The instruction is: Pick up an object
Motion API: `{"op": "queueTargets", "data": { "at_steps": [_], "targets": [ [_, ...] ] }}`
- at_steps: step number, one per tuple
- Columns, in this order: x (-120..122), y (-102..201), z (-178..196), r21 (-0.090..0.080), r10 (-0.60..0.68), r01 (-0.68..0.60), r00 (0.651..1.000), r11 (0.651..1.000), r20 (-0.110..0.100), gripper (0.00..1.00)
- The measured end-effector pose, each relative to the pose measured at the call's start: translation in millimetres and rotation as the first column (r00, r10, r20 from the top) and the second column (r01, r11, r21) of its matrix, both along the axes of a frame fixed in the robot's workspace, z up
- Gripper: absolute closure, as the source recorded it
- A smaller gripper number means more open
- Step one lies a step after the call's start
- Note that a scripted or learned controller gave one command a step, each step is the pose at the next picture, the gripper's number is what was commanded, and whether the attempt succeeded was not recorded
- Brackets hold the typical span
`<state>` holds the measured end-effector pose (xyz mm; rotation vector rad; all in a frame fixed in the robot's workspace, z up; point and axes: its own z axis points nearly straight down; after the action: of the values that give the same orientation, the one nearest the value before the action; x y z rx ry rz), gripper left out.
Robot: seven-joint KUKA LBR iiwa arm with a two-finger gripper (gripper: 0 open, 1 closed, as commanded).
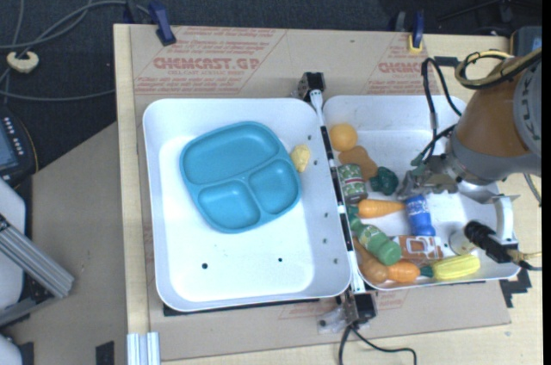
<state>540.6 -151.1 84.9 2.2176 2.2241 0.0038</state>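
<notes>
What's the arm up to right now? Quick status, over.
Gripper low in right bin, above blue bottle. Nothing seen held. Toy food crowds close; blue plate sits in left bin.

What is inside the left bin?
The left bin holds a blue divided plate and a small yellow item beside it. Anything under the plate is hidden.

You can read red print reading "CHEMCAST G.P" on the brown paper-faced sheet (215,62) lying under the two bins, with the start of it repeated near the sheet's right end. The smaller lines beneath are too fine to read.
</notes>
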Motion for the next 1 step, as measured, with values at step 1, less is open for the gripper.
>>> {"op": "queueTargets", "data": {
  "at_steps": [1],
  "targets": [
    [-45.6,57.9,-0.4,-0.001,-0.001,0.001,1.0,1.0,-0.004,1.0]
  ]
}}
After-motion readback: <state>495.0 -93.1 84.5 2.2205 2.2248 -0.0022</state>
